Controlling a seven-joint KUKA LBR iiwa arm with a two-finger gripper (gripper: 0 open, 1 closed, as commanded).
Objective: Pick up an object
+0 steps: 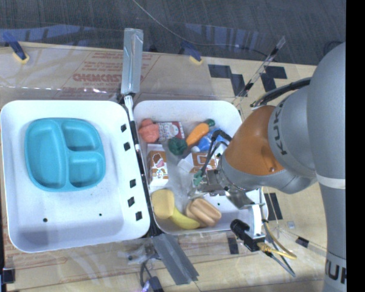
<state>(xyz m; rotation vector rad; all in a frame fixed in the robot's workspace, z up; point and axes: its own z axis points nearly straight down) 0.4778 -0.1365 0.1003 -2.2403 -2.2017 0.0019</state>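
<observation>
Left bin: carries a blue divided tray.
Right bin: carries the objects to pick, including a banana, a bread roll, a carrot and small packets.
My gripper: low over the right bin's middle, just above the bread roll.
My fingers: state cannot be determined; my wrist blocks them.

Bulky grey arm, orange wrist band, black lettering
</observation>
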